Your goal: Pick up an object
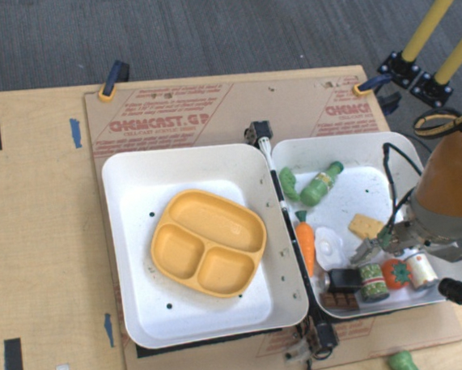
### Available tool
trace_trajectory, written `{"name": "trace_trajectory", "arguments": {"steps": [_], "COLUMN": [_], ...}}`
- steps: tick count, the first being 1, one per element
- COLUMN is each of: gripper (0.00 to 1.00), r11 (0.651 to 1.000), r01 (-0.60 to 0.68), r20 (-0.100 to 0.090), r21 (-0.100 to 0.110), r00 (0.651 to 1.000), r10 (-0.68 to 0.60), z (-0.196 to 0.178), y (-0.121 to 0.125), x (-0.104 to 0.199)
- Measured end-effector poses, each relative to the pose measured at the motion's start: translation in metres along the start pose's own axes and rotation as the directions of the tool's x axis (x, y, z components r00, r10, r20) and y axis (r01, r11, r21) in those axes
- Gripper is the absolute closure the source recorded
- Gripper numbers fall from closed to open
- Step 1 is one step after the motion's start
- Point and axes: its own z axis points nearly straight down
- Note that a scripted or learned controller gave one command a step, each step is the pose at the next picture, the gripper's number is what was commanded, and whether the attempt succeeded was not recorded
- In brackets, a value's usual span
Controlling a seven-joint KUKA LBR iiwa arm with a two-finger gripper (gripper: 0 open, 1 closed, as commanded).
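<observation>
Pincer (366, 250) low in the right bin (349, 148), fingers apart, nothing between them; drop straight beside the jar (373, 281), clear of the cheese (365, 226), then close.

Both white bins (132, 255) are seen as smooth moulded plastic with a slight sheen. The yellow three-compartment plate (208, 243) is noted as matt plastic. The bench board (43, 255) is read as bare, matt wood or fibreboard, overlaid by a printed brown cardboard sheet (232, 111). The green bottle (320, 184) and the orange carrot (306, 246) appear as glossy plastic. Floor carpet (199, 20) is rough grey cloth.
</observation>
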Motion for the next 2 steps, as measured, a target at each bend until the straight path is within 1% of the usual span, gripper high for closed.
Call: {"name": "trace_trajectory", "arguments": {"steps": [1,2], "gripper": [0.0,0.0], "r11": [0.785,0.706], "r01": [-0.619,-0.708], "r20": [0.001,-0.005], "r21": [0.002,-0.011], "r00": [0.785,0.706], "r10": [0.619,0.708], "z": [0.01,0.008], "y": [0.004,0.009], "x": [-0.009,0.042]}}
